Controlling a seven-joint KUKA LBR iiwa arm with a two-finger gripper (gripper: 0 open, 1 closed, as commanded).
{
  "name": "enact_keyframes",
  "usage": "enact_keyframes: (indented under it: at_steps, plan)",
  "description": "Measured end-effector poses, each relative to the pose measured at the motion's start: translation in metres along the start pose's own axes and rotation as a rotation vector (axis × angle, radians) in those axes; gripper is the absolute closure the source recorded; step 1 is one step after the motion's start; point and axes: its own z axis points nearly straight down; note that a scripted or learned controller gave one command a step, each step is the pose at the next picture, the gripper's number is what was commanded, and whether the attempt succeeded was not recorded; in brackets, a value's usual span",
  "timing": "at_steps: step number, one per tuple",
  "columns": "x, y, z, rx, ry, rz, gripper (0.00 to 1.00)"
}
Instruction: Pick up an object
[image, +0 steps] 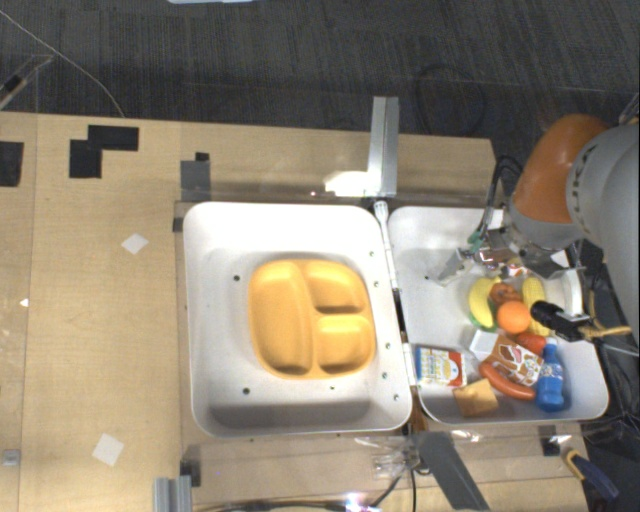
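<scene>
Small orange ball (513, 317), likely a toy fruit, sits high in the clutter of the right bin (420, 235), resting against a yellow banana-shaped piece (482, 303). Probably light hollow plastic, stiff, smooth and round; it would tend to roll or squirt out of a pinch unless taken across its widest part, straight from above.

Around it: a red wavy-edged packet (512, 368), a blue bottle (550, 385) at the lower right, a small white carton (437, 366), and a tan block (477, 399), all crowded and touching.

The tool (487, 250) hangs just above the pile at the bin's upper right; whether it is spread or pressed together, cannot tell. Nothing is visibly pinched.

The left bin (215, 300) holds a yellow divided tray (305, 315). Both bins rest on the bench (90, 330).
</scene>
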Motion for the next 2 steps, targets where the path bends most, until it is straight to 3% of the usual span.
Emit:
enact_keyframes:
  at_steps: [1,2]
  plan:
    - [0.0,0.004,-0.015,-0.01,-0.005,-0.007,1.0]
    - [-0.006,0.023,-0.164,-0.005,-0.003,-0.344,1.0]
